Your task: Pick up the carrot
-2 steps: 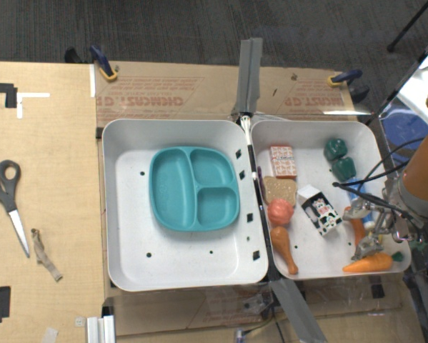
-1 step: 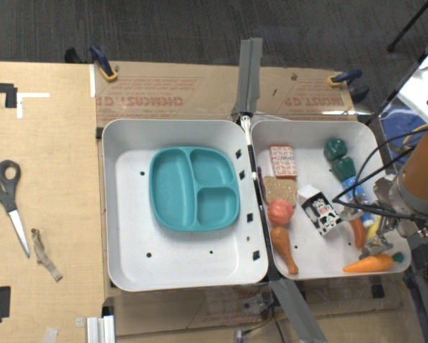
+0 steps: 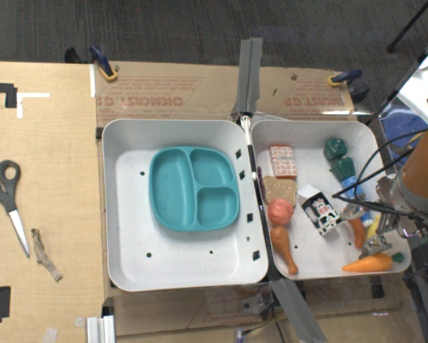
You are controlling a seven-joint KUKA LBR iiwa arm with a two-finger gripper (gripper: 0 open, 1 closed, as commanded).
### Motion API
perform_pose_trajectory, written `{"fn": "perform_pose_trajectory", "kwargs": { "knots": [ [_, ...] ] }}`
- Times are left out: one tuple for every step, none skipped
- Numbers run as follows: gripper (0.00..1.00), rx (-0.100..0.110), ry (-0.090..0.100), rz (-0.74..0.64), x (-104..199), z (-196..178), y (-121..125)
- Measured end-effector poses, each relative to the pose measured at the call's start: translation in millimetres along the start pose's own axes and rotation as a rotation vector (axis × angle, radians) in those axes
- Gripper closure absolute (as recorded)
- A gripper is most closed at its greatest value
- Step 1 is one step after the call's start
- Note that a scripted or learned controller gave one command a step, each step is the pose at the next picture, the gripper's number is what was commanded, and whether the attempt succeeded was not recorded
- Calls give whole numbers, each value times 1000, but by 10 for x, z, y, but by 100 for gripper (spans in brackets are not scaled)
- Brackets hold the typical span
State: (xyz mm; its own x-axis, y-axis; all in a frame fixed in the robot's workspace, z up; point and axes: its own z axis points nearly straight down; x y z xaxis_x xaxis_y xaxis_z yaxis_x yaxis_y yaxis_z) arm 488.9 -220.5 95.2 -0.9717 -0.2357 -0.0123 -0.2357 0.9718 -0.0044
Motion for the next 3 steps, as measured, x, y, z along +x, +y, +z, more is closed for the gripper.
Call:
{"fn": "perform_pose_trajectory", "kwargs": {
  "knots": [
    [100,1,-2,-2,-19,-99,4],
    [100,-6,9,-88,-333,33,690],
    [100,-5,8,-213,-87,-582,-33]
  ]
}}
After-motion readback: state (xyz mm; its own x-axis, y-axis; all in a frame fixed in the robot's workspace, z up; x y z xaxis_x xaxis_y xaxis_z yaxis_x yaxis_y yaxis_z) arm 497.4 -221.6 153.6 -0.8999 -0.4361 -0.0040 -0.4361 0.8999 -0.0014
